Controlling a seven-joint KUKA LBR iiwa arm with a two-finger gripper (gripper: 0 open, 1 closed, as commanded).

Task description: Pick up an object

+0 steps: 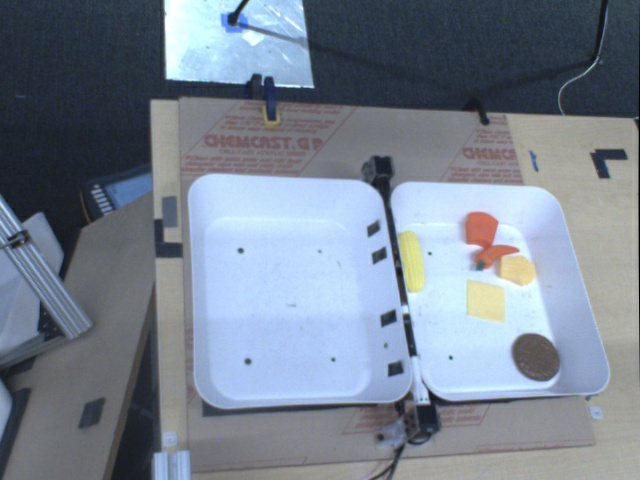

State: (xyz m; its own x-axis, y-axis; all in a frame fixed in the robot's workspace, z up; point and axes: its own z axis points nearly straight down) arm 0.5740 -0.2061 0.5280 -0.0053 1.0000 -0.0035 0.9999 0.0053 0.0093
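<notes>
Corn looks like the easy pick: the small yellow plastic corn cob [411, 259] lies alone just right of the black hinge strip [393, 268], well apart from the flat yellow square [487, 301] and brown round cookie [536, 356]. Can't tell the gripper state.

A brown sheet printed CHEMCAST [262, 140] covers the bench [560, 133] — held at its far edge by a blue-and-yellow clamp [268, 100]. Beyond it a shiny metal plate [238, 28] lies on dark carpet [70, 58] — a black cable [400, 70] crosses nearby.
</notes>
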